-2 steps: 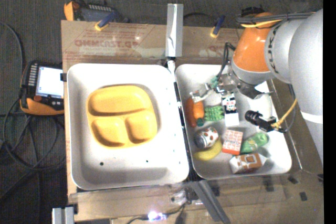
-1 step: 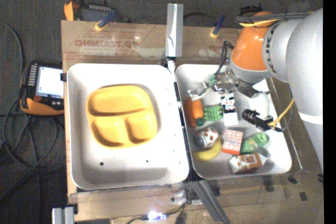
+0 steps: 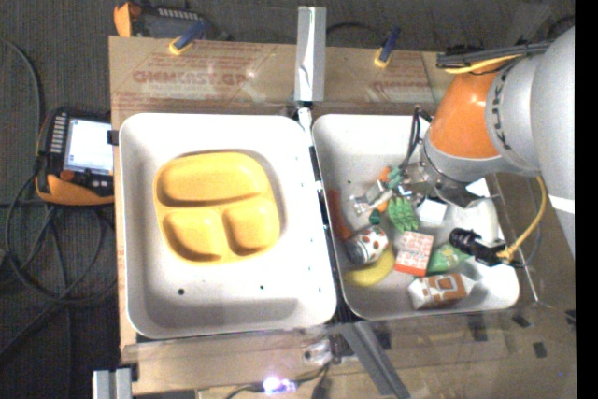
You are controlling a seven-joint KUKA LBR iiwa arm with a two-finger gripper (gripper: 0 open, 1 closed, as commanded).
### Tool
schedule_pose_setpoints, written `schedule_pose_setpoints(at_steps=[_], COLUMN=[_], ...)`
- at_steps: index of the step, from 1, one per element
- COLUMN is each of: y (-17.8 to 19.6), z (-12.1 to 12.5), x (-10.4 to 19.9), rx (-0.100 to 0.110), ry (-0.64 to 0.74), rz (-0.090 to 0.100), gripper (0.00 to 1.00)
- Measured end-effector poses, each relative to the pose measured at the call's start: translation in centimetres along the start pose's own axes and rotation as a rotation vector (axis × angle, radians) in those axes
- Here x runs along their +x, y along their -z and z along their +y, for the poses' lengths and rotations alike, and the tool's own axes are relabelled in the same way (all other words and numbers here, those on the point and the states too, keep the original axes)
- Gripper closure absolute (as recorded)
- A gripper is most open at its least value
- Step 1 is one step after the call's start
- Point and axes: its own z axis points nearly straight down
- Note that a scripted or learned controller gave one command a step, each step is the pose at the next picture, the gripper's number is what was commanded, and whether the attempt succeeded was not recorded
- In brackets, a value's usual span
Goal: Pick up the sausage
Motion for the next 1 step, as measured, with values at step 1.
schedule_pose_setpoints(at_steps=[1], y=[0.11], z=[-8.64], x=[3.8], rx=[-0.003], ry=[0.086], rz=[-0.001], gripper=[0.0])
